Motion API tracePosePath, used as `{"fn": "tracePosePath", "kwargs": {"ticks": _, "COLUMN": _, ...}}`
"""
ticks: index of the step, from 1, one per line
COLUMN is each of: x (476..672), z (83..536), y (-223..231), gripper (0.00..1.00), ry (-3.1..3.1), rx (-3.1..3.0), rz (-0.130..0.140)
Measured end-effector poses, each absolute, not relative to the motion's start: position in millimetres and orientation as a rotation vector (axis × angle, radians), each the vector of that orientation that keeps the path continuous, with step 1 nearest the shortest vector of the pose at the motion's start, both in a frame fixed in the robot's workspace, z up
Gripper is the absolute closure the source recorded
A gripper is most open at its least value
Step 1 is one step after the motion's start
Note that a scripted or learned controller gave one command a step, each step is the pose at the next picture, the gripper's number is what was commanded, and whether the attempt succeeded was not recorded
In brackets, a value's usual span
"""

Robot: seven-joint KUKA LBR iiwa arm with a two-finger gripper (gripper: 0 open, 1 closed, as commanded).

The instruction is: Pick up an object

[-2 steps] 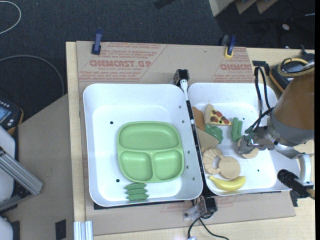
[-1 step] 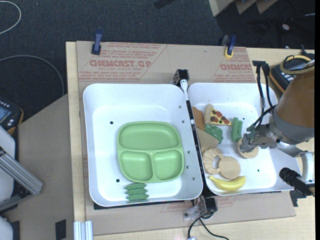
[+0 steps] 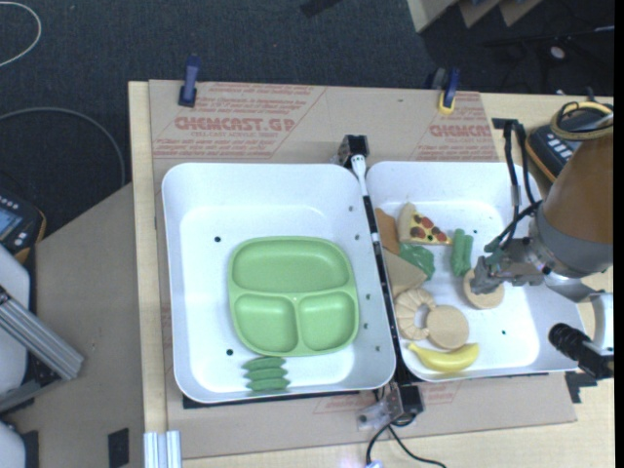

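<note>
The right bin [image 3: 507,344] holds toy food: a pizza slice [image 3: 422,226], a green pickle [image 3: 460,252], a green leafy piece [image 3: 417,259], a tan wedge [image 3: 408,277], a ring-shaped cracker [image 3: 413,312], a round cookie [image 3: 448,327] and a yellow banana [image 3: 445,358]. My gripper [image 3: 485,279] is down in this bin, right over a small tan disc [image 3: 485,295]. Its fingers are hidden by the wrist from this angle.
The left bin [image 3: 190,261] holds a green divided plate [image 3: 292,295] and a green ridged piece [image 3: 264,373] near its front wall. A black divider bar [image 3: 369,217] runs between the bins. Cables and the arm body [image 3: 585,203] crowd the right side.
</note>
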State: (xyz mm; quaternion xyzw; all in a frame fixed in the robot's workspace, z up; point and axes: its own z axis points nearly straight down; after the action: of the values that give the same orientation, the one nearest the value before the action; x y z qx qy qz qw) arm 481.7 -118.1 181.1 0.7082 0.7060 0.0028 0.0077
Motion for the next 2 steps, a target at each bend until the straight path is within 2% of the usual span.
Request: {"fn": "tracePosePath", "kwargs": {"ticks": 2, "x": 482.9, "z": 201, "y": -118, "gripper": 1.00, "ry": 2.204, "rx": 2.210, "rz": 0.012}}
